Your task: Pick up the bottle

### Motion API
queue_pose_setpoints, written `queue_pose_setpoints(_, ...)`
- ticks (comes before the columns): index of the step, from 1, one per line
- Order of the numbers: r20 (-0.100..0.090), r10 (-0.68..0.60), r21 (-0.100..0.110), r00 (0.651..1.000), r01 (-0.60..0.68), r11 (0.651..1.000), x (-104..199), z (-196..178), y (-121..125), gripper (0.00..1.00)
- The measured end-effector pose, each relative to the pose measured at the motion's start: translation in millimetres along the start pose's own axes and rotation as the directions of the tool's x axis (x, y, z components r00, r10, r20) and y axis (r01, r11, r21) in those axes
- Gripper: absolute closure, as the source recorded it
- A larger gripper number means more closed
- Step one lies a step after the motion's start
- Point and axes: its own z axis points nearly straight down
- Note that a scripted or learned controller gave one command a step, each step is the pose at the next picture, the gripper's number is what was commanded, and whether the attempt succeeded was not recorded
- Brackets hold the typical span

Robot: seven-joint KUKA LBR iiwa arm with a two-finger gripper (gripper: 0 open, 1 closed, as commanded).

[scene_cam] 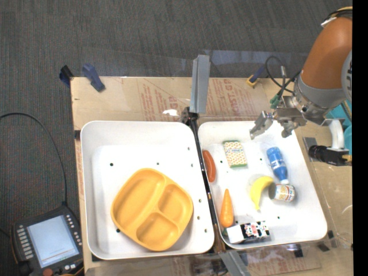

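Note:
The blue bottle [278,164] lies on its side in the right bin [307,171], toward the far right part, its neck pointing to the near side. My gripper [272,125] hangs above the bin's far edge, up and slightly left of the bottle. Its two fingers [258,127] are spread wide with nothing between them, so it is open.
Also in the right bin: a green-white packet [236,153], a sausage [209,165], a carrot [226,209], a banana [259,190], a small can [282,192] touching the bottle's near end, and a black-white carton [248,232]. A yellow divided plate [152,209] lies in the left bin [98,154].

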Motion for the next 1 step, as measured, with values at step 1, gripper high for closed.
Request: queue_pose_setpoints(1,0.001,0.064,-0.002,0.998,-0.064,0.998,-59.1,38.1,22.1,0.0)
